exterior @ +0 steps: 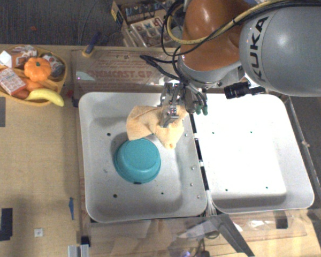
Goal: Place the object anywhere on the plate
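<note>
A crumpled tan cloth (pixel 142 121) lies in the back of the left bin (pixel 96 143), its front edge touching the teal plate (pixel 138 160). The round plate rests on the bin floor, just in front of and left of the cloth. My gripper (pixel 170 116) comes down on the cloth's right part. Its fingers are pinched together on a fold that rises up between them. The rest of the cloth hangs down to the bin floor, partly over the plate's back rim.
The right bin (pixel 246 159) stands beside the left one, with a ridge between them. A basket of toy fruit (pixel 29 76) stands at the bench's far left. Cables and boxes lie behind the bins.
</note>
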Robot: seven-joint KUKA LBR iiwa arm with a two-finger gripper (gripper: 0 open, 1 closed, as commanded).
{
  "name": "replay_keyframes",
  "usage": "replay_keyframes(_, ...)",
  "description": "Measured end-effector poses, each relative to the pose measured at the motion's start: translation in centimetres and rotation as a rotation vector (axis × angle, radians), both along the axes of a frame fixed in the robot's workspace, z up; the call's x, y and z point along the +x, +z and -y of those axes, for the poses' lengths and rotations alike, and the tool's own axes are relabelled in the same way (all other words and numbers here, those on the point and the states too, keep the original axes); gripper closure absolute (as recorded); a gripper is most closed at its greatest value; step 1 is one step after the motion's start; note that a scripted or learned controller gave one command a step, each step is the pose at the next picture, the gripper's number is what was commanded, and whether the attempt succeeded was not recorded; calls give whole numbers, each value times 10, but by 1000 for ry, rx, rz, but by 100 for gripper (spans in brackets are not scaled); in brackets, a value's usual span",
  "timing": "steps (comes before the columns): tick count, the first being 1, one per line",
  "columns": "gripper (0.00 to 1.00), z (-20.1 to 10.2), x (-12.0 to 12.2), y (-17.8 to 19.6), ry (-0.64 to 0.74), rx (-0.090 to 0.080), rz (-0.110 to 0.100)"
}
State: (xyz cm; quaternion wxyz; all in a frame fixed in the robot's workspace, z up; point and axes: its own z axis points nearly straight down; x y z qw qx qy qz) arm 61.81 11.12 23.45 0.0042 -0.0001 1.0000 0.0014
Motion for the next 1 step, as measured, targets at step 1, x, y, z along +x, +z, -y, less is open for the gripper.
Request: replay_keyframes(1, 100, -53, 12, 7, 2, 1, 0)
